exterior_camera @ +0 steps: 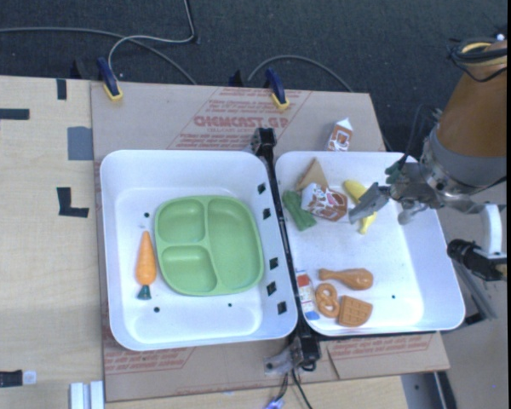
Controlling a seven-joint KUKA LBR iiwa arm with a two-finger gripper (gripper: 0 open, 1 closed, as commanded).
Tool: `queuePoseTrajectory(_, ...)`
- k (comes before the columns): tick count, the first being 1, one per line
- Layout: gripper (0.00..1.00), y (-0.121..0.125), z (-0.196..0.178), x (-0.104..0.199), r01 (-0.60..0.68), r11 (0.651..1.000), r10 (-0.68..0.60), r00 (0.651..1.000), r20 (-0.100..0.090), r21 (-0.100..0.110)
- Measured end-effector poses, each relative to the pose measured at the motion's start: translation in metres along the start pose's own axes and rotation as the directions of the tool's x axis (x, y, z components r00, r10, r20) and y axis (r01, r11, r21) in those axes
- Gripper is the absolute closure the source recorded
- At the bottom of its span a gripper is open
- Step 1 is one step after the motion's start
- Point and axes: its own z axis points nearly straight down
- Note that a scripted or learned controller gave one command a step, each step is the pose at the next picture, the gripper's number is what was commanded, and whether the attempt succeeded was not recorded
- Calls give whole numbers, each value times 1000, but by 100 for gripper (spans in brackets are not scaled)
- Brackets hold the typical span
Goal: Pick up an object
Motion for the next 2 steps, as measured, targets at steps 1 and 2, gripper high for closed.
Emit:
queuePoseTrajectory(1, 0, 74, 57, -44, -1, 1000, 1, 1000, 0, 2)
queuePoseTrajectory(2, 0, 107, 161, -27, -2, 1000, 2, 1000, 3, -23)
